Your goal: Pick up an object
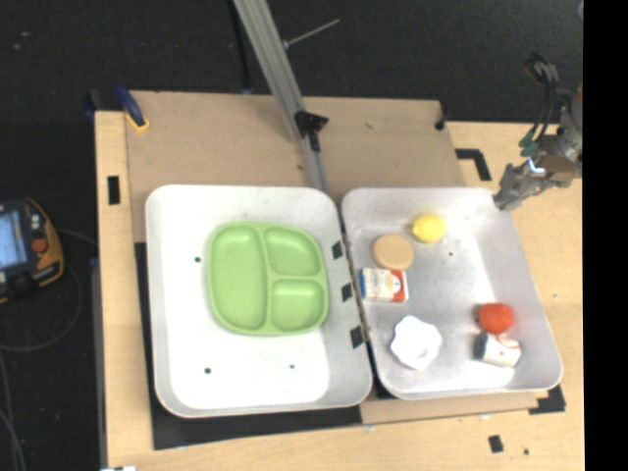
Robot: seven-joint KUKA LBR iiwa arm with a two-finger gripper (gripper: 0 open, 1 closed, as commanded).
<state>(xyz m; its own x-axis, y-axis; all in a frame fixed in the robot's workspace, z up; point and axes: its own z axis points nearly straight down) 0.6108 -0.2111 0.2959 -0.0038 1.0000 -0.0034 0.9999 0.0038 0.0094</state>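
The gripper [512, 192] is being held over the far right corner of the right bin [530, 283], at the end of the arm reaching in from the view's right. How wide it is standing, and whether anything is being gripped, cannot be told at this size.

Closest to the gripper, a yellow ball [428, 228] is being seen to its left and a little nearer the camera, lying on the bin floor well apart from the gripper. Just beyond the ball, further left, a tan round disc [393, 252] is being shown lying flat, close beside the ball. Almost straight below the gripper in the view, a red object [496, 316] is lying near the bin's right wall, and a small white and brown object [498, 351] is being seen just beside it on the near side; what either one is cannot be told. A small red, white and blue carton [383, 285] is resting just under the disc, near the bin's left wall. Further off still, a white crumpled object [416, 342] is lying towards the near left corner of the bin.

Farthest from the gripper, a green divided plate [267, 278] is being carried by the left bin [177, 224], lying near its middle.
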